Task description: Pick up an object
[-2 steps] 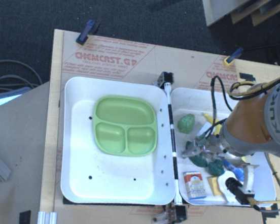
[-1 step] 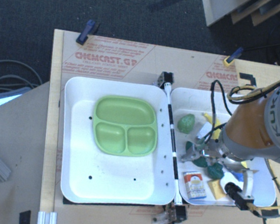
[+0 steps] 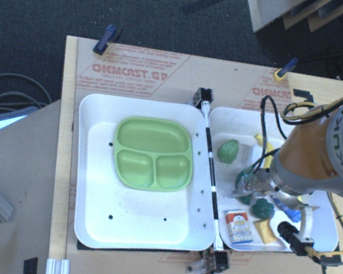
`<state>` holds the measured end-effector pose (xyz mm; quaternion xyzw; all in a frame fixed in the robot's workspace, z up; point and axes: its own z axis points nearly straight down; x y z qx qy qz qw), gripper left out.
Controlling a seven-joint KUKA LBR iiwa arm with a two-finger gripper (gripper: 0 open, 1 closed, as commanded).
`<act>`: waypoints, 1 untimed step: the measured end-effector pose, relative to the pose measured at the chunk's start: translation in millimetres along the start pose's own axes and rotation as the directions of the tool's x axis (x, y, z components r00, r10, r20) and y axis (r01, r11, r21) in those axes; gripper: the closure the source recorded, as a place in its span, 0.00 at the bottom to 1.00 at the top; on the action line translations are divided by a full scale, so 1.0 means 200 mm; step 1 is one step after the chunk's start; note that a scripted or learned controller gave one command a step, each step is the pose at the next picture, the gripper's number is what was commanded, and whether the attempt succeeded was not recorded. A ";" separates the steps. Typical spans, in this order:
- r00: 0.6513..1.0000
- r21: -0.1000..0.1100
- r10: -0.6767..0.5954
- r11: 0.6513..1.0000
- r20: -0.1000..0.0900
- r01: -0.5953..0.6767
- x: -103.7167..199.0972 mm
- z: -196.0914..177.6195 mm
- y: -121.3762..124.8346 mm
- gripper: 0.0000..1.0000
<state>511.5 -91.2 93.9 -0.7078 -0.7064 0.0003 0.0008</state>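
Note:
My gripper (image 3: 253, 189) is low in the right bin (image 3: 236, 120), at its middle, with the orange-banded wrist above it. A dark green lump (image 3: 263, 208) lies just below the gripper, touching or very near it. A lighter green ball (image 3: 228, 150) sits up and to the left, apart from the gripper. A small red and white packet (image 3: 239, 226) lies near the bin's front. A yellow wedge (image 3: 264, 231) rests beside the packet. I cannot see whether anything is between the fingers.
The left bin (image 3: 94, 154) holds a pale green divided plate (image 3: 154, 153). A blue piece (image 3: 292, 213) lies to the right of the dark green lump. A yellow bit (image 3: 259, 139) peeks out behind the arm. Blue clamps (image 3: 105, 39) grip the board's far edge.

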 end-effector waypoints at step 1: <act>1.000 -0.002 -0.003 1.000 0.000 0.003 0.35 -0.58 0.10 1.00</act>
